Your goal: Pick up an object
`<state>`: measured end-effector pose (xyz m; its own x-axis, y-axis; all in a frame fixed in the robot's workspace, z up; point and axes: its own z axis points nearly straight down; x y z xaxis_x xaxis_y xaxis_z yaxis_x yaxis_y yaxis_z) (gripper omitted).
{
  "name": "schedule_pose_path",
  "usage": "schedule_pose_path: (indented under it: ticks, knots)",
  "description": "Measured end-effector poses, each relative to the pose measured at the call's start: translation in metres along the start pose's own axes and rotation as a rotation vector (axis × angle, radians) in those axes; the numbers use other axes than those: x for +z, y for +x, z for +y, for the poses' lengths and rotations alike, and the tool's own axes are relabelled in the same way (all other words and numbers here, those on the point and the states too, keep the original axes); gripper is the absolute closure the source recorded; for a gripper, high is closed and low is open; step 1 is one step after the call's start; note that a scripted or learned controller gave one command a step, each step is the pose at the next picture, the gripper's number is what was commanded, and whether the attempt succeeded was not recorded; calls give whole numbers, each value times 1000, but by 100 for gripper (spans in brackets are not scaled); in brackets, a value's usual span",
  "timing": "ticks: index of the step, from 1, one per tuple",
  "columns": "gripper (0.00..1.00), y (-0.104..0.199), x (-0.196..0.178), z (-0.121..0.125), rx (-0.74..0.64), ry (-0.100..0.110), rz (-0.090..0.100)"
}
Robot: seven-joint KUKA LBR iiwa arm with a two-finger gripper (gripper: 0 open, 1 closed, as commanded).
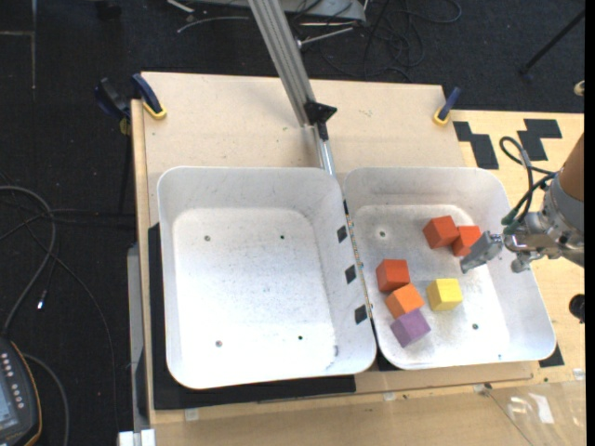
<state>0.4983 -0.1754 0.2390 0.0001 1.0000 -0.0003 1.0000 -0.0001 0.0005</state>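
Camera view: we see the gripper (476,254) low in the right bin (521,323), just beside two touching orange-red blocks (441,231); finger state we cannot tell. Red block (393,273), orange block (404,299), yellow block (445,293), purple block (410,326) cluster left of the gripper.

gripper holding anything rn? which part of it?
Cannot be told. The gripper sits in the right bin right against an orange block, but no block is visibly between the jaws.

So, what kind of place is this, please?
Probably a robotics lab or test bench. A wooden bench bears two white bins, one holding small coloured blocks; loose cables lie on the dark floor, and black-and-white marker patterns are fixed at the bench's right.
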Motion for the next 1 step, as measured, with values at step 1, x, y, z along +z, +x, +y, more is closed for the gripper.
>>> schedule_pose_path:
  ticks: [1]
  knots:
    - [0,30,117,13,-1,-2,1]
